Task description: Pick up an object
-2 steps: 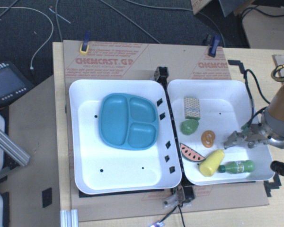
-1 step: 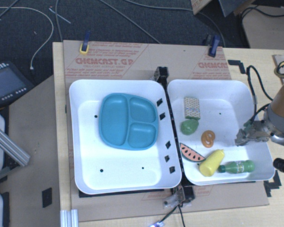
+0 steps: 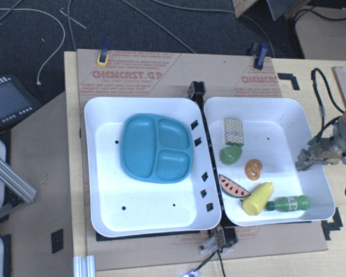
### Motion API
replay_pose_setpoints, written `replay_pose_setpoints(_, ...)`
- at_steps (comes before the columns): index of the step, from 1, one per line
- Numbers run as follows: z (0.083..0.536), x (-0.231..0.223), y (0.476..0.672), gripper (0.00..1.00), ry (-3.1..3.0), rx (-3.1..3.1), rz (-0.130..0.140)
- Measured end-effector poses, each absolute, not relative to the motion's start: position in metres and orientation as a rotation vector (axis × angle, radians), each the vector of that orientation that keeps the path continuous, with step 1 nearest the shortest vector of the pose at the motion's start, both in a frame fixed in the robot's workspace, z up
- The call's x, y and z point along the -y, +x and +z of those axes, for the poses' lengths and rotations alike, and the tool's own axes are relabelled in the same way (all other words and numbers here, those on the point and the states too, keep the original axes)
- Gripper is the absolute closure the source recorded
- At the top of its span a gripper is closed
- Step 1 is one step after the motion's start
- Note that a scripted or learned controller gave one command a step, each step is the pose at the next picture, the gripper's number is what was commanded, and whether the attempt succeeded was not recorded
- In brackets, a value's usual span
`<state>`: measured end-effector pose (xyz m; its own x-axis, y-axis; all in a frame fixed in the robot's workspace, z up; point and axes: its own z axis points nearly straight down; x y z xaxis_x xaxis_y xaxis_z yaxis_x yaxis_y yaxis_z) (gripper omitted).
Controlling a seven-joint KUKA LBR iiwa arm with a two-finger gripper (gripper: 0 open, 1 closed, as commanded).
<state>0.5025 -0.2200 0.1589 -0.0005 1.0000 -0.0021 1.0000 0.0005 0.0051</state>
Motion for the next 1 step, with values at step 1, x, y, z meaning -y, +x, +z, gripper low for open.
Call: replay_pose_setpoints(1,0.2024,0.2202,0.5039,1.00,2.216,-2.219,0.004)
